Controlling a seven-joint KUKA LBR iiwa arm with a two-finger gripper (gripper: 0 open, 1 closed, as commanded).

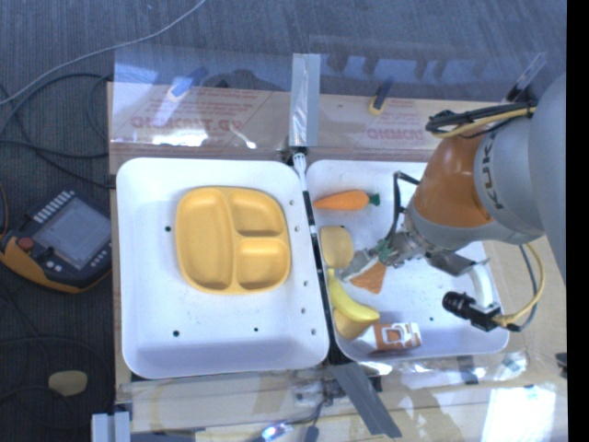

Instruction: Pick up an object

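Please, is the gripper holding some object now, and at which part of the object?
It cannot be told. The gripper is low in the right bin, right at the orange wedge-shaped piece, but the view is too small to show a hold.

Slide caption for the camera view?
End effector low in right bin above orange wedge, near carrot and banana; yellow tray in left bin.

You see two bins (pixel 138 274) of smooth, slightly glossy white plastic, a matt yellow plastic tray (pixel 233 239), a glossy plastic-looking carrot (pixel 342 201) and banana (pixel 350 309), and brown cardboard (pixel 221 113) under shiny tape.
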